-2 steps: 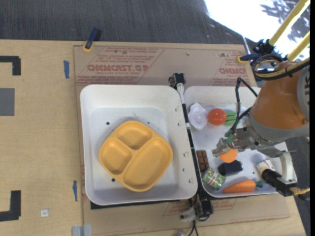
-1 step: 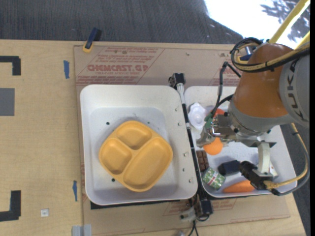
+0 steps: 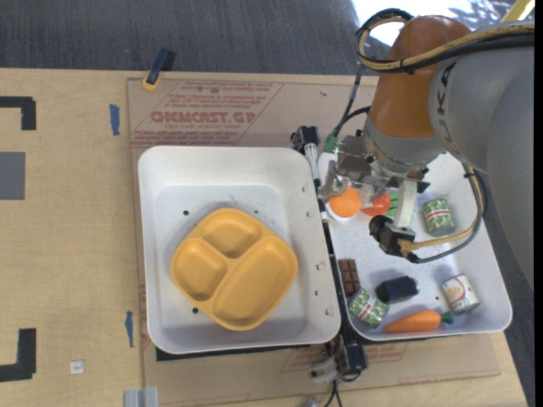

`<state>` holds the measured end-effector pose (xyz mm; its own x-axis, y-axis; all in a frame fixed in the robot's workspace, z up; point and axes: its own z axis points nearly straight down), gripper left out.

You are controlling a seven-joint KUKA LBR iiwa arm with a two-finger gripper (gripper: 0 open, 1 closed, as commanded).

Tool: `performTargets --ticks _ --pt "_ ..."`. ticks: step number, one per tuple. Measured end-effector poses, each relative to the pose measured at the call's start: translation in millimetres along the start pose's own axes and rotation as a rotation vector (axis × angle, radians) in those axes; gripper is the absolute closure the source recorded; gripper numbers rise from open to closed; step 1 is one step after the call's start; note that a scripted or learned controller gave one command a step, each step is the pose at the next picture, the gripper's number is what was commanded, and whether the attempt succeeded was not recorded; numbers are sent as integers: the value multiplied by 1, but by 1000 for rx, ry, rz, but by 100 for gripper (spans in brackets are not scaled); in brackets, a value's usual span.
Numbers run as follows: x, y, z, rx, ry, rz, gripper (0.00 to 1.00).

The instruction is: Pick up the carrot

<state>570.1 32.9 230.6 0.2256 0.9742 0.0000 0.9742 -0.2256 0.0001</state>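
Overhead slanted view of the bench. Two shallow white bins sit side by side: the left bin [image 3: 161, 227] holds a yellow divided plate [image 3: 234, 267], and the right bin [image 3: 496, 299] holds the loose items. The carrot [image 3: 413, 321] lies on its side along the near wall of the right bin, its tip pointing toward the left bin and its green top just beside a small white can [image 3: 458, 292]. A green-patterned can [image 3: 366, 307] lies near the tip, with a dark block [image 3: 396, 290] just behind the carrot and a brown bar [image 3: 348, 275] at the bin's inner wall. The gripper [image 3: 366, 195] hangs over the far part of the same bin, well apart from the carrot, above an orange ball [image 3: 344, 203] and a small red piece [image 3: 379, 203]; another green can [image 3: 438, 215] stands to its right. Whether the pincer is apart or together cannot be told, since the wrist and cabling hide it. Judged from this layout, the step in hand is the approach: the arm should travel toward the near wall, turn so the jaws close across the carrot's narrow width, and descend over its mid-body, where the gap to the dark block and the bin wall looks tight and a glancing contact could roll it.
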Motion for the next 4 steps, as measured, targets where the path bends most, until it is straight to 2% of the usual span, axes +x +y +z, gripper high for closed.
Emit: performTargets --ticks 1,2,3,4 --pt "-71 -77 46 3 0 111 100" --pt "-16 -89 -40 1 0 528 100" --pt "-69 -72 -57 0 -1 627 100" --pt "-68 -71 -66 2 -1 625 100"
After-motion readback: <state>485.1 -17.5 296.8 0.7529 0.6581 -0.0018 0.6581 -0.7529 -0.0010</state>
